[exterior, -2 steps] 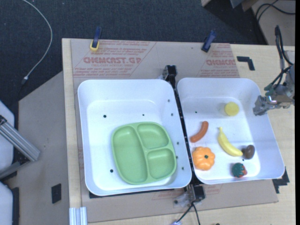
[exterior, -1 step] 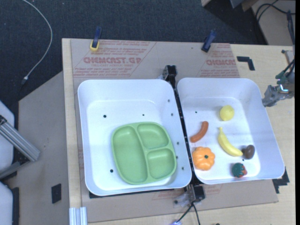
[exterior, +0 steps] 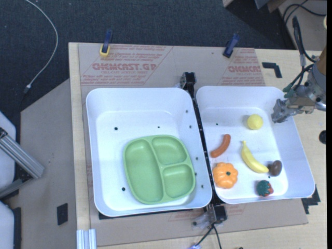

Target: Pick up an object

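Here, metal jaws (grip unreadable) hang over the right bin — curved glossy banana below.

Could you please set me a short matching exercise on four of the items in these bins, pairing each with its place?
Things:
1. green divided plate
2. yellow ball
3. orange pumpkin
4. hand

Places:
A. right bin, toward its far side
B. left bin
C. over the right bin's right rim
D. right bin, near its left wall

Pairs: 1-B, 2-A, 3-D, 4-C
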Controlling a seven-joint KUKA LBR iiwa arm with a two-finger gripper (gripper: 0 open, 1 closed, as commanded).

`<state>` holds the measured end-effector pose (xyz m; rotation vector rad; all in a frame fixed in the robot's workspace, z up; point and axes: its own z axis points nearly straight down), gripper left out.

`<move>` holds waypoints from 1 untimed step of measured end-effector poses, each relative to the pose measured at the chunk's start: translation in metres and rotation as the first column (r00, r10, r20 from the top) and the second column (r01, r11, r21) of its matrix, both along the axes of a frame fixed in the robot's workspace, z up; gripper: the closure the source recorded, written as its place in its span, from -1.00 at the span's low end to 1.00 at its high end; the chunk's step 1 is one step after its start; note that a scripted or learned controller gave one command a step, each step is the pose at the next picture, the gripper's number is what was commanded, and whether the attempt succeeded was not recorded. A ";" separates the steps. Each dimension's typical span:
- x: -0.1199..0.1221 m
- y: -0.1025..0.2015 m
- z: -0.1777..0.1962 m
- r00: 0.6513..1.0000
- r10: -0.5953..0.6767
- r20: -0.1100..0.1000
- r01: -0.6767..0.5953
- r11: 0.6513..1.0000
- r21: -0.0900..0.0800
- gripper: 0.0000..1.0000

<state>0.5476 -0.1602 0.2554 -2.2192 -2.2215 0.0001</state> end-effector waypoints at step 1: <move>-0.010 0.059 0.002 1.000 0.004 -0.001 -0.004 1.000 0.001 1.00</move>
